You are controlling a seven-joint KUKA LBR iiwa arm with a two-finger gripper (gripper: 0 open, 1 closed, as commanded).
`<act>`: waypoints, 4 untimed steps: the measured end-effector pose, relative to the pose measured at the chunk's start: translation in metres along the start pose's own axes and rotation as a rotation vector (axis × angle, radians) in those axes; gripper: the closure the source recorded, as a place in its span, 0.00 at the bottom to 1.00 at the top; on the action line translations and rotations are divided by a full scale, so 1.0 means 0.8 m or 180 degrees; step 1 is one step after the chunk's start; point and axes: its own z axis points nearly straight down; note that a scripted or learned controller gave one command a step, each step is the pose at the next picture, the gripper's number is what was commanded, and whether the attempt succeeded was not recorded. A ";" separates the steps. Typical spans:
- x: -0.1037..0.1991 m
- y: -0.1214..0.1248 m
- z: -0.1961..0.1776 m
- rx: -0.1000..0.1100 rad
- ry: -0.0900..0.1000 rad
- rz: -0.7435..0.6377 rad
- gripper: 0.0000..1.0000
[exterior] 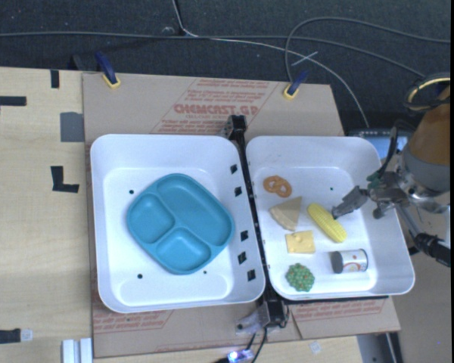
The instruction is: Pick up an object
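Grey arm (427, 161) over right bin (378, 278) | end effector (348, 205) spread, holding nothing | near corn (326, 222)

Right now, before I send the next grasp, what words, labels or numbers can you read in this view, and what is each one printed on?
"CHEMCAST GP": red print on the brown sheet under the bins, seen upside down; the first word is fairly clear, the last letters less so.
Smaller red lines around it on the same sheet: too blurred to read.
Red marking on the small can in the right bin: too small to read.
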 end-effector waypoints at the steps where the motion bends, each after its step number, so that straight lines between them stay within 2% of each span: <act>1: 0.000 0.004 -0.009 -0.0042 -0.0011 -0.0013 0.00; 2: -0.001 0.014 0.066 -0.0028 -0.0009 -0.0014 0.00; 3: -0.001 0.015 0.123 -0.0049 -0.0020 -0.0016 0.00; 4: -0.001 0.016 0.107 -0.0060 -0.0023 -0.0016 1.00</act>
